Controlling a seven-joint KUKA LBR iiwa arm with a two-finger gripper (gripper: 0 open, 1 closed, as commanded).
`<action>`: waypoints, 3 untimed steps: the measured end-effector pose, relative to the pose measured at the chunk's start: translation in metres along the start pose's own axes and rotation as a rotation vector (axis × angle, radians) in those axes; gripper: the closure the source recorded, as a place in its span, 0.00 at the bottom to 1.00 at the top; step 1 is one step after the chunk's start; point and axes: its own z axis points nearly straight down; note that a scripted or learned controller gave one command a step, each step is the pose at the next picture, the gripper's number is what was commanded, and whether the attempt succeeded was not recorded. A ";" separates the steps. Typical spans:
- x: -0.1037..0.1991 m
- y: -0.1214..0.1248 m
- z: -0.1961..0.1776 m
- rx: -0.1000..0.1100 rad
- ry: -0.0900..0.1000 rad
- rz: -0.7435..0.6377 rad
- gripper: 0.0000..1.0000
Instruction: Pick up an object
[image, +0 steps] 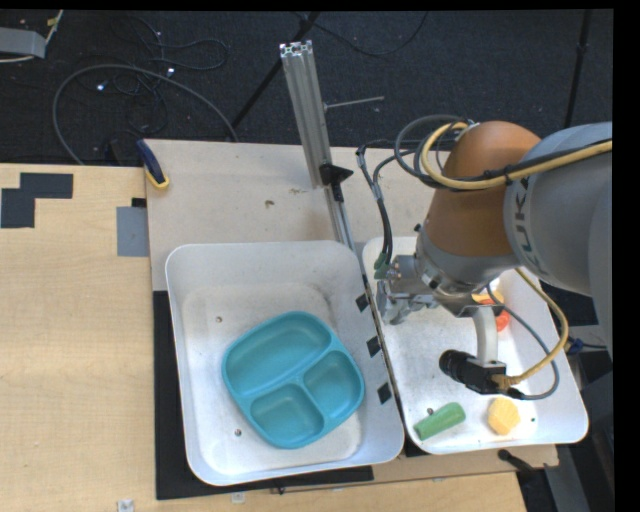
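Note:
My gripper hangs low over the near-left part of the right bin, close to the wall between the two bins. The grey arm with its orange band covers much of that bin's back. A green cylinder-like piece lies at the bin's front, with a yellow block just right of it. A small orange-red thing peeks out beside the wrist. All three lie apart from the gripper, and I see nothing held in it. In the left bin lies a blue plate with three compartments.
An aluminium post rises behind the bins, near their shared wall. A blue-and-yellow tool lies on the bench at the back left. Cables trail across the dark floor behind.

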 end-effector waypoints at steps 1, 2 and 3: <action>0.054 -0.011 -0.013 -0.001 -0.001 -0.001 1.00; 0.099 -0.029 -0.016 0.003 -0.001 0.001 1.00; 0.099 -0.037 -0.006 0.003 -0.003 0.008 1.00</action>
